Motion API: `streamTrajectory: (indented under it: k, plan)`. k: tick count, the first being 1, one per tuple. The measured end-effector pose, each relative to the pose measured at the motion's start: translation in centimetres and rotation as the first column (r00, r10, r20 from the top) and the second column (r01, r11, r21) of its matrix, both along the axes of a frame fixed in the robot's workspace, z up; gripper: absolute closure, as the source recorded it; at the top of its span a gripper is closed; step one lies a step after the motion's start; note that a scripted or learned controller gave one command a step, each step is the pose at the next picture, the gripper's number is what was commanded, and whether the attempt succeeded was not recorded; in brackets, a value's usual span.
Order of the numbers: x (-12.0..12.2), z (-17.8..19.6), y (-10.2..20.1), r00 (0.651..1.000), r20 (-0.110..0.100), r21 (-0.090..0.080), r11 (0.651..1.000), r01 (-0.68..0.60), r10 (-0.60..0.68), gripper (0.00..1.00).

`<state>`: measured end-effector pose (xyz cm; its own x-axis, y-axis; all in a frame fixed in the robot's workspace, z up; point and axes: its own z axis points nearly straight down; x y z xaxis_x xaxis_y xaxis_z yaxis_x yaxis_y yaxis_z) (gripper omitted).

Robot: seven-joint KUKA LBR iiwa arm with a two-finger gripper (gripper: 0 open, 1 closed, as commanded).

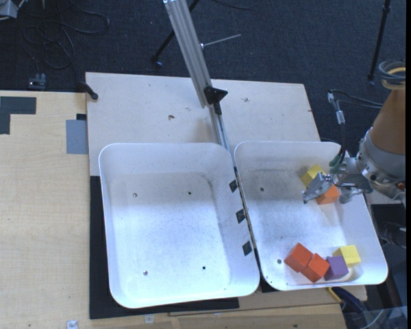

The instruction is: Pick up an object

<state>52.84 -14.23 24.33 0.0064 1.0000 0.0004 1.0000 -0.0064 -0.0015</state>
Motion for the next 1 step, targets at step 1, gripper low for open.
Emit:
streamTrajectory:
  k: [1]
  plan:
    - [-1.31,-15.38,-5.19,1.000,0.001,0.002,1.000,-0.004,0.004,0.00]
